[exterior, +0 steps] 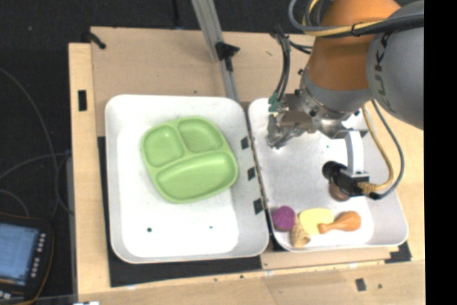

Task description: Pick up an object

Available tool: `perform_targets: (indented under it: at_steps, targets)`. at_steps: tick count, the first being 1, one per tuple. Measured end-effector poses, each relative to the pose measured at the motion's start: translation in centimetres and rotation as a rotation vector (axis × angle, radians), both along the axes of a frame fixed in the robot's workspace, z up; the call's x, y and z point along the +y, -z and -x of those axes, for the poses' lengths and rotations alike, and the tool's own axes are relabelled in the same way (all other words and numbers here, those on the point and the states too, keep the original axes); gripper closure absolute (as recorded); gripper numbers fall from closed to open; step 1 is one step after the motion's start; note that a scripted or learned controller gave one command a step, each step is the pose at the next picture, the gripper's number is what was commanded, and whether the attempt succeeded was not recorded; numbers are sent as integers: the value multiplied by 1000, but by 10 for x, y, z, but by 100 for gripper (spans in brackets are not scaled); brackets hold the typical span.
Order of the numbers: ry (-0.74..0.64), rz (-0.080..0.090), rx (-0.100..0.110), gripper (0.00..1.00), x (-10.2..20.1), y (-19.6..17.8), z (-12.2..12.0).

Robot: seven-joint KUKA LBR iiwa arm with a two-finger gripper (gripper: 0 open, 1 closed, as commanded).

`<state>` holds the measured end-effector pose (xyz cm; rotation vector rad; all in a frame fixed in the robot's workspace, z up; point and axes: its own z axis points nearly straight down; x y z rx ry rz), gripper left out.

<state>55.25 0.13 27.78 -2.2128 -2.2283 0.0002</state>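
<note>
Brown wood makes up the table (143, 61), the biggest thing here. On it sit two white bins side by side. The left bin (128, 225) holds a green plate (189, 159) with three parts. The plate lies flat in the middle of that bin.

The arm (343, 61) comes in from the right and hangs over the right bin (307, 168). Its gripper (280, 133) is at the far left part of that bin, just beside the wall between the two bins. I cannot tell if the gripper is open or closed. Nothing shows in its hold.

The small toys to pick up are all in the right bin, in a bunch along its near edge. So they lie on the near side of the gripper, and a little to the right. The floor of the bin between the gripper and the toys is bare, so I think nothing blocks the way down to them.

The orange toy (341, 223) is on the right of the bunch. It is long and lies on its side, pointing left and right. The yellow toy (314, 216) touches it on the left. The purple ball (283, 217) is the nearest toy to the gripper, almost straight toward the near edge from it. A little cone (300, 236) sits against the near wall, touching the yellow toy. The toys are packed close, so I think picking just one could be tricky.
</note>
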Motion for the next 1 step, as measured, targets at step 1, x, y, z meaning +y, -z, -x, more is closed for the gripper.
perform_targets:
  at_steps: [1]
  targets:
    - [0, 0, 0, 100, 46, 20, 6]
